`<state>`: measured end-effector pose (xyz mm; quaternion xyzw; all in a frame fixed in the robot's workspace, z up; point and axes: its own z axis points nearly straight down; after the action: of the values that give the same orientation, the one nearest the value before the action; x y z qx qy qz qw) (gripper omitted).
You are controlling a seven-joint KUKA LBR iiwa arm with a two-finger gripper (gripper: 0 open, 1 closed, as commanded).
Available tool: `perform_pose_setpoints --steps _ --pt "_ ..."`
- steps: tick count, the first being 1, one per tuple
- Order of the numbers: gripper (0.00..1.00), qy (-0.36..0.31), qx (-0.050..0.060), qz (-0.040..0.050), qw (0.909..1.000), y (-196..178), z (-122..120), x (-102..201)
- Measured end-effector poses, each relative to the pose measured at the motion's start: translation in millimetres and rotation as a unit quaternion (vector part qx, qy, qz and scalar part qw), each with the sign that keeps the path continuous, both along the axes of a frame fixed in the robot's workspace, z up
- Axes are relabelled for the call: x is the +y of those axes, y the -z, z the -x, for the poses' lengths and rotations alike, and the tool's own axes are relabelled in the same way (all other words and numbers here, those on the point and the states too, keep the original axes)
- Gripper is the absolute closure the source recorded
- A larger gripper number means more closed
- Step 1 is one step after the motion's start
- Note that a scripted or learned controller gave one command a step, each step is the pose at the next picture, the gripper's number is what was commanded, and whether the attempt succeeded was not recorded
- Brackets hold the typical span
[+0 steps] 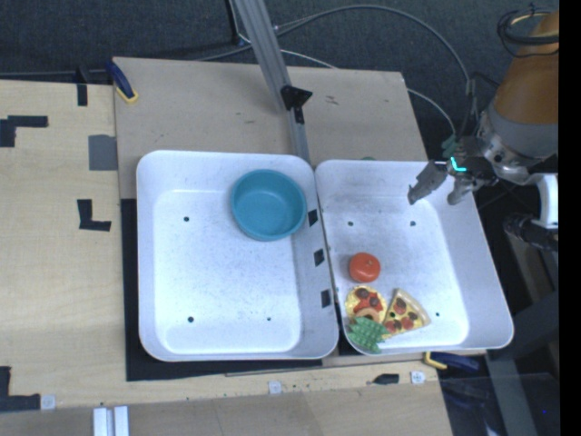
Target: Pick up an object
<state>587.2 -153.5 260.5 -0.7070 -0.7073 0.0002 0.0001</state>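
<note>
My gripper [439,187] hangs open over the back right part of the right bin [463,243], its two dark fingers spread with nothing between them. Well forward and left of it, a small red tomato-like ball [365,266] lies in the right bin. Near that bin's front left corner are two toy pizza slices [388,309] and a green leafy toy [367,334]. A blue bowl [268,204] stands in the back right part of the left bin [200,280].
A grey metal pole [269,53] slants down from the top to the gap between the bins. Cables [399,25] loop over the board behind the right bin. The arm's orange band [531,84] is at the right edge.
</note>
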Motion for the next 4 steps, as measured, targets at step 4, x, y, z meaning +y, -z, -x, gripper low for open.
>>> perform_pose_setpoints --steps 4 --pt "0.00 0.000 0.002 -0.0003 1.0000 147.7 -2.4 6.8"
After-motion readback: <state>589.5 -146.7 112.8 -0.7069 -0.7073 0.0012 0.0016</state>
